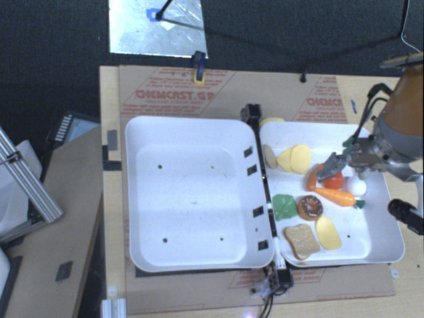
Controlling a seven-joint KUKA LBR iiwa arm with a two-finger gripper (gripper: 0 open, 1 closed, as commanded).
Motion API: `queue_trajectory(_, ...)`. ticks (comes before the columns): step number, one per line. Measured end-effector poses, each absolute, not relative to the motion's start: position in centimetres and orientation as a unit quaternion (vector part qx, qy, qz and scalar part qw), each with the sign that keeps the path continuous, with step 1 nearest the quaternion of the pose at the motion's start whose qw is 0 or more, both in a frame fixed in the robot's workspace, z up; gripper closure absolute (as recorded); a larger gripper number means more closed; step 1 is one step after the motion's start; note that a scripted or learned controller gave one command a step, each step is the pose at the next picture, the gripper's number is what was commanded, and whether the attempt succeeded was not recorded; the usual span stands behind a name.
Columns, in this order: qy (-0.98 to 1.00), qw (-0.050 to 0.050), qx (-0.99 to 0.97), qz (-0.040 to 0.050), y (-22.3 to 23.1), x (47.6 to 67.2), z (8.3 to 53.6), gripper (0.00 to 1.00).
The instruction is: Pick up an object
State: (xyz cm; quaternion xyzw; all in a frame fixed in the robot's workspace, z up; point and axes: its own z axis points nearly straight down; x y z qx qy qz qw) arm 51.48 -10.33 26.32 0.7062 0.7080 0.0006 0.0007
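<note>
The right bin holds several toy foods. My gripper hangs low over the bin's middle right, directly above a red tomato and an orange piece. Just below lie a carrot and a white egg. Two yellow rounds sit to the gripper's left. Nearer the front are a donut, a green leaf, a bread slice and a yellow slice. Whether the gripper touches the tomato cannot be told.
The left bin adjoins the right one along a black-clipped divider. A tan piece lies by the divider and a yellow item at the right bin's far rim. The arm fills the right side.
</note>
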Motion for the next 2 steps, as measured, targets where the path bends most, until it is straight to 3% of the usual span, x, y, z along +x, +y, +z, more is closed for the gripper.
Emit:
queue_trajectory(1,0.708,-0.003,0.706,-0.0019,-9.1,52.7,10.8,0.00)
queue_trajectory(2,0.708,0.001,0.707,0.0009,-9.3,52.9,12.6,1.00)
